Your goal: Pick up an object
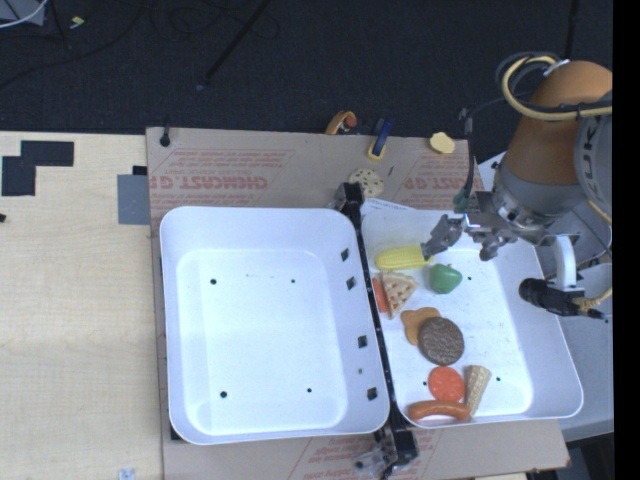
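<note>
White plastic bins sit side by side on the desk — the left bin [260, 318] bare, the right bin [520, 368] holding toy food. The claw [465, 238] hangs over the right bin's upper part with its fingers spread, nothing between them. Just below it lie a yellow corn cob [400, 258] and a green pepper [445, 278] — near each other. Further down sit a waffle slice [399, 290], a brown cookie [441, 341], an orange tomato [446, 382] and a sausage [437, 410].
</note>
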